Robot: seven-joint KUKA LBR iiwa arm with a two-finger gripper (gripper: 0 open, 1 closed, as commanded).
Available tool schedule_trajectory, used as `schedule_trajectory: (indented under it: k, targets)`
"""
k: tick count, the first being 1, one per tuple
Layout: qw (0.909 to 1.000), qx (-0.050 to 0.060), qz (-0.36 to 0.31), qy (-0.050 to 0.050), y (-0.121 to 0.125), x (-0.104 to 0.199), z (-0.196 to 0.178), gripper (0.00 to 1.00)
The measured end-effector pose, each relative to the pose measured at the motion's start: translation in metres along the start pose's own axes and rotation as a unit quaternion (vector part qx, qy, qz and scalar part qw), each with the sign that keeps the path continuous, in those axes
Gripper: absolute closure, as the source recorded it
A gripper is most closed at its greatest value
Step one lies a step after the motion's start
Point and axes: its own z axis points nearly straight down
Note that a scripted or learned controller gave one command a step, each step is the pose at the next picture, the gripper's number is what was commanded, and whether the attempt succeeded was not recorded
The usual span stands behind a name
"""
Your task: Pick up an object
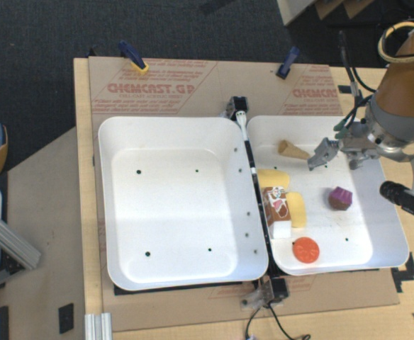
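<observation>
Several items in right bin [384, 250] | purple block [340, 197] | orange disc [306, 250]

The left bin [171, 204] has a wide bare floor, so a gripper can go down anywhere in it. The right bin [388, 236] is more crowded. A yellow block [295, 210], a brown and white packet [278, 205] and a white piece [282, 229] sit packed together against its left wall. An orange disc [306, 250] lies near the front. A purple block [340, 197] sits alone with room all around it. A tan cone [293, 149] lies near the back. The gripper [338, 153] hangs over the back of this bin.
</observation>
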Motion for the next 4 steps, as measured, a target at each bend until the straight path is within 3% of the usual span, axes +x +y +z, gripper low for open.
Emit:
schedule_trajectory:
  k: [1,2,3,4]
  targets:
    - [1.0000,0.003,-0.002,0.001,0.018,0.041,0.058,0.00]
    - [1.0000,0.000,0.000,-0.001,0.047,0.030,0.121,0.00]
    - [1.0000,-0.003,-0.001,-0.001,0.095,0.034,0.117,0.00]
    - [1.0000,0.001,0.000,0.000,0.092,0.034,0.108,1.00]
